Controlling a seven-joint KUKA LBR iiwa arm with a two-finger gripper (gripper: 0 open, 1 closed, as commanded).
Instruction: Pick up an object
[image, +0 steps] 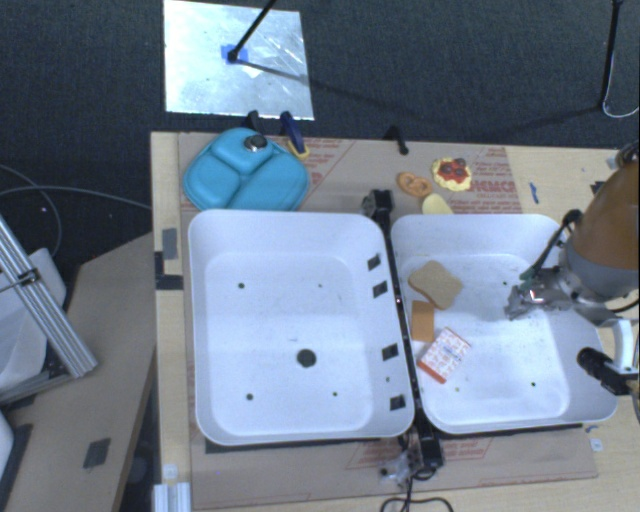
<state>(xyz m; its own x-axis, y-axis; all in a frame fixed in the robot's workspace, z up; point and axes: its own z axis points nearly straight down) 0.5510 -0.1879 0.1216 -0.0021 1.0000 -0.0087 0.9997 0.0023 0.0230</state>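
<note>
The gripper (522, 300), its opening impossible to tell, hangs low in the right bin (500, 415), beside the toast slice (436, 283), presumably lining up a grasp.

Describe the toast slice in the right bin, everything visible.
The toast slice is a flat, tan-brown piece with rounded corners, like toy bread of foam or plastic. It lies flat on the floor of the right bin, near its left wall. Its lower edge seems to touch or overlap an orange-brown card below it. The gripper is off to its right, apart from it.
</note>
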